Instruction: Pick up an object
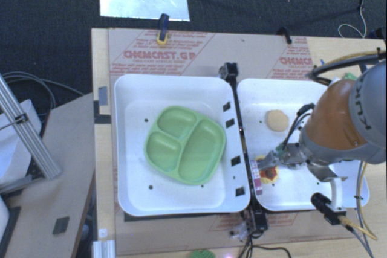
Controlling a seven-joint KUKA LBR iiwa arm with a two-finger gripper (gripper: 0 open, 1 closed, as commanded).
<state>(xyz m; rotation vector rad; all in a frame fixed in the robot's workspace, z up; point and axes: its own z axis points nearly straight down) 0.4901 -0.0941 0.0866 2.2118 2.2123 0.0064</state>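
A green divided plate (185,144) lies in the left bin (136,93). In the right bin (290,196) a round tan cookie-like object (277,120) rests near the back. A small red and yellow object (268,174) lies at that bin's front left. My gripper (269,161) reaches down from the arm at the right and sits right over the small red and yellow object, its tip touching or nearly touching it. The arm's bulk hides much of the right bin's right half.
A black divider with clips (237,136) runs between the two bins. The bench's cardboard surface (163,54) extends behind them. Cables (357,232) trail at the front right, and a metal frame (24,130) stands at the left.
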